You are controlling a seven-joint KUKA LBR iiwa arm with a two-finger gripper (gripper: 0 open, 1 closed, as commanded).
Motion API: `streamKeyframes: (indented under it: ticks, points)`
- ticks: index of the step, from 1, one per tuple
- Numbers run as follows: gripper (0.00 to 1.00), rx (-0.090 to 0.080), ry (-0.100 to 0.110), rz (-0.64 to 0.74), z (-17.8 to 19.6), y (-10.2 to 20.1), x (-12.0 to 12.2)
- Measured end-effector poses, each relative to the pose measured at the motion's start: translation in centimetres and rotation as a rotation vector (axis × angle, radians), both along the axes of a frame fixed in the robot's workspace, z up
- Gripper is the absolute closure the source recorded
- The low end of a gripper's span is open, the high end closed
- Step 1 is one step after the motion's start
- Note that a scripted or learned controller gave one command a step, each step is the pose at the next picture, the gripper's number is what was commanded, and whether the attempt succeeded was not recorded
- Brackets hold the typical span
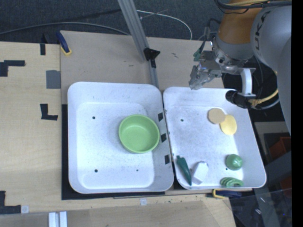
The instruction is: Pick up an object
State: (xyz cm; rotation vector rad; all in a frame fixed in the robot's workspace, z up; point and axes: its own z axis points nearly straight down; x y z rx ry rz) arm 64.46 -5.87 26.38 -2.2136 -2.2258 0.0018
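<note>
Over the far edge of the right bin (246, 141), near its far-left corner, the gripper (196, 82) hangs from the grey arm (274, 32) with its orange band (246, 8), pointing down and a little toward the left; nothing is seen between its tips, and how wide it stands cannot be told at this size and angle. It looks raised above the bin wall rather than down among the objects, which fits a pose at the start of a reach, with no target committed to yet. Candidates for picking all lie in the right bin: a tan disc (216, 115) and a yellow piece (229, 125) touching each other toward the far-right part of the floor, nearest the gripper; a green round object (233, 161) by the right wall; a stack of green rings (231, 182) in the near-right corner; and a dark green tool (183, 170) just beside a white block (200, 170) along the near edge. My judgement is that the tan and yellow pair is the easiest reach, though their contact may make a clean grasp of one awkward, and both look flat. A green bowl (138, 134) sits alone in the middle of the left bin (80, 126), well apart from the gripper. A slanted metal pole (135, 22) crosses the bench behind the bins, and cables (246, 98) dangle near the right bin's far-right corner; neither blocks a descent into the bin.
</note>
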Motion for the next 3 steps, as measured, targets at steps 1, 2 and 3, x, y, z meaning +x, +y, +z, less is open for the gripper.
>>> streamKeyframes:
  ticks: [1, 2, 3]
  points:
    - [1.0, 0.0, 0.001, -0.001, -0.5, 3.5, -2.4]
    - [1.0, 0.0, 0.002, 0.001, -0.6, 8.5, -6.0]
    - [1.0, 0.0, 0.004, 0.0, -2.6, 13.0, -9.4]
